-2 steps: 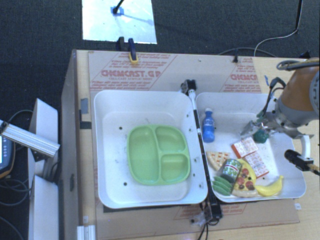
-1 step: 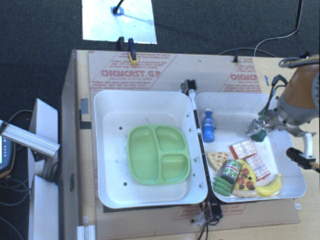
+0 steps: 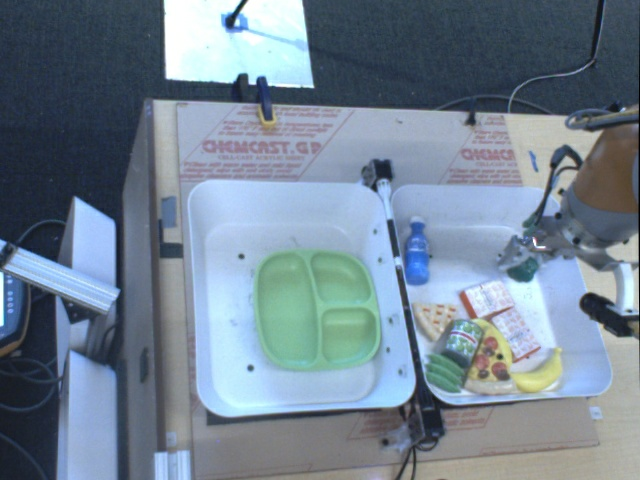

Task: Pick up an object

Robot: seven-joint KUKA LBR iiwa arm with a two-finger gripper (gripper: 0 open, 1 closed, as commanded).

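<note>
My gripper [image 3: 522, 258] first: it's a dim grey-green blur low over the right bin [image 3: 598, 366], near the far right side, and I cannot tell whether it's spread or pinched, or whether anything sits in it. My arm [image 3: 608, 183] is cut off by the frame's right edge, so just the orange band and grey wrist are there.

Now the pickings, all in the right bin. The near-corner heap overlaps, and the edges are hard to separate. A yellow banana [image 3: 537, 373] curves along the near wall, touching a pizza slice [image 3: 490, 363]. A green-labelled can [image 3: 460, 340] lies tilted on the heap, green pea pods [image 3: 445, 371] tucked below it. Two red-and-white packets [image 3: 488, 298] sit just beside the heap, and a small waffle-patterned wedge [image 3: 435, 318] lies at its left. A blue bottle [image 3: 415, 251] lies apart, by the divider.

The left bin [image 3: 215, 268] holds a pale green divided plate [image 3: 318, 310]. Both bins rest on a printed board [image 3: 300, 138] atop the bench; dark carpet [image 3: 80, 48] beyond carries a white sheet [image 3: 237, 38].
</note>
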